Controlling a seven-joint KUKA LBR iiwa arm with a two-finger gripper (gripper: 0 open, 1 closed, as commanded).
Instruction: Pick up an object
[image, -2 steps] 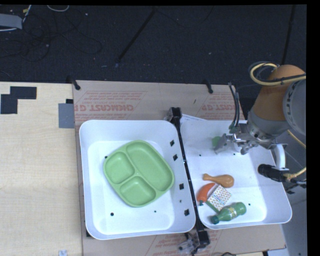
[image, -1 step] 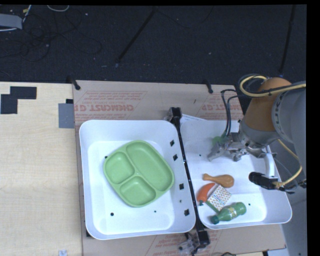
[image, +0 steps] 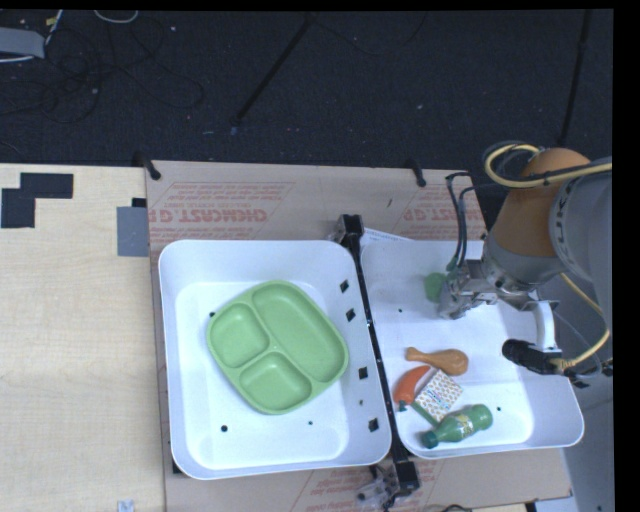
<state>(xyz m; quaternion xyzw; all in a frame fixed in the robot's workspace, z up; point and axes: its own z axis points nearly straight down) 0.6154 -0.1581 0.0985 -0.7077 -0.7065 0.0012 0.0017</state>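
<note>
The right bin (image: 545, 420) holds a tan toy drumstick (image: 438, 358), an orange toy (image: 409, 385), a small patterned box (image: 438, 399) and a green bottle (image: 458, 424) lying on its side near the front. A small green object (image: 433, 287) sits at the bin's back, partly hidden by the gripper. My gripper (image: 453, 303) is low in the right bin, right beside that green object and behind the drumstick. I cannot tell whether it touches the green object.
The left bin (image: 190, 400) holds a green divided plate (image: 276, 345). A black divider (image: 365, 340) runs between the two bins. The arm's grey body and orange band (image: 530, 225) reach over the right bin's far right side, trailing cables.
</note>
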